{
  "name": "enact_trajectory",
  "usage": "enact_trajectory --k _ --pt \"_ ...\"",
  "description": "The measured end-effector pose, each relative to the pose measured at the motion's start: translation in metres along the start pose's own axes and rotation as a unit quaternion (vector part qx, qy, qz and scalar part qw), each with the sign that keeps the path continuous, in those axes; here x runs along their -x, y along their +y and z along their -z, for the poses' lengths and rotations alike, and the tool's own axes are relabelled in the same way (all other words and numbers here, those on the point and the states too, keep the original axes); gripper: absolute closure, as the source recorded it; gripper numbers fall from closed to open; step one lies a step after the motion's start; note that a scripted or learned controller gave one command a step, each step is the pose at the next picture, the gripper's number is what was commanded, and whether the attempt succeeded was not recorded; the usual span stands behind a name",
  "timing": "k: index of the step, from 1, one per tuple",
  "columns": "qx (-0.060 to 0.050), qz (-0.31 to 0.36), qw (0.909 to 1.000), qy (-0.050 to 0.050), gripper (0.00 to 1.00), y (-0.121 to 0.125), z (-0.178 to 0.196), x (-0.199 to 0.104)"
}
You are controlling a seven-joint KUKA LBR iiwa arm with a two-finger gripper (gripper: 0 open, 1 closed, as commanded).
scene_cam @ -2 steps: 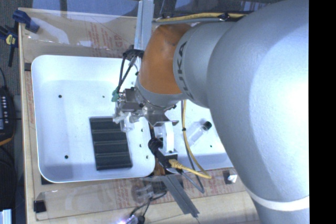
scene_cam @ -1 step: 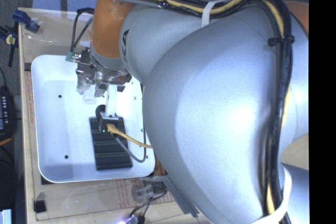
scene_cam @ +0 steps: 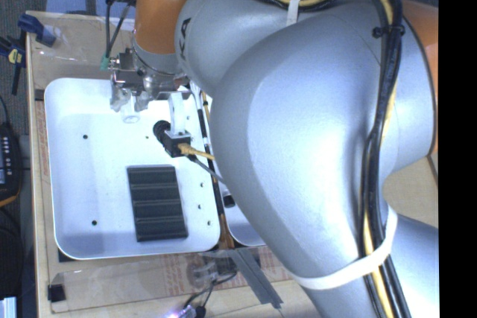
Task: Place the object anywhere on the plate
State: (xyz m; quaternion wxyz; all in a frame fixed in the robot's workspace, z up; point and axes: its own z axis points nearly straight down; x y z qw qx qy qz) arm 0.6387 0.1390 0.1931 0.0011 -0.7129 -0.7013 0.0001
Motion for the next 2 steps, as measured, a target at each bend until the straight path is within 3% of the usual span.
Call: enact_trajectory --k 1,2 --pt "-0.002 0.351 0.9362 -0.001 1.00 -0.045 0.006 0.004" --pt "0.000 0.258 0.9660 -0.001 1.00 -0.037 -0.006 -0.073"
